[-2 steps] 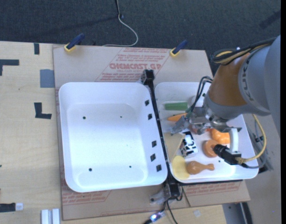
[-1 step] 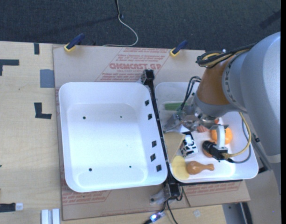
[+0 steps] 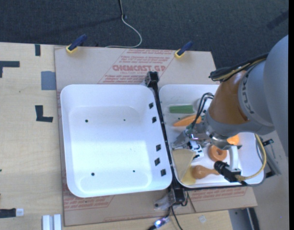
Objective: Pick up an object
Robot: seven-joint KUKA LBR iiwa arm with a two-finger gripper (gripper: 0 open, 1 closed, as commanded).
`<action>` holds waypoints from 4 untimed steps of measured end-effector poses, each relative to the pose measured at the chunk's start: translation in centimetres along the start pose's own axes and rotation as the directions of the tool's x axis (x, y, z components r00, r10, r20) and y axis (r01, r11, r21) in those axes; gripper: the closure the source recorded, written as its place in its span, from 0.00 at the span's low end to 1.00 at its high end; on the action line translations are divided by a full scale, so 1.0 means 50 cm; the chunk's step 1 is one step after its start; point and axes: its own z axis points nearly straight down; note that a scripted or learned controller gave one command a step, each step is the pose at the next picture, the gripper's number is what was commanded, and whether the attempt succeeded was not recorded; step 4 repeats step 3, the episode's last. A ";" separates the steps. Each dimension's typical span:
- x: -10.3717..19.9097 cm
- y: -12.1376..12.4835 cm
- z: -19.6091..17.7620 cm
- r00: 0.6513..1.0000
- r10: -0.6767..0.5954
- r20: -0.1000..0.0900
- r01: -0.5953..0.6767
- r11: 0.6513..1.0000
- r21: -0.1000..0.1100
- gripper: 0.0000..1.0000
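Note:
My gripper [image 3: 189,143] hangs low inside the right bin [image 3: 210,89], near its left wall, under the orange-banded wrist. Around it lie several small objects: a green stick [image 3: 181,109] at the back, an orange carrot-like piece [image 3: 186,121] just behind the gripper, a tan ring [image 3: 217,153] to the right and a brown pear-shaped piece [image 3: 202,171] at the front. A pale yellow flat piece [image 3: 187,169] lies at the front left. The arm hides much of the bin's middle.
The left bin [image 3: 111,138] stands beside the right one, parted by a black divider [image 3: 161,128] with clips. Both sit on a cardboard sheet [image 3: 132,68] held by blue and yellow clamps. A black cable [image 3: 130,25] runs off behind.

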 end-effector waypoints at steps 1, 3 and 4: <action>0.000 0.003 -0.018 1.000 -0.002 0.000 0.002 1.000 0.001 1.00; 0.214 0.129 -0.241 1.000 -0.006 -0.001 0.006 1.000 -0.001 1.00; 0.214 0.129 -0.241 1.000 -0.006 -0.001 0.006 1.000 -0.001 1.00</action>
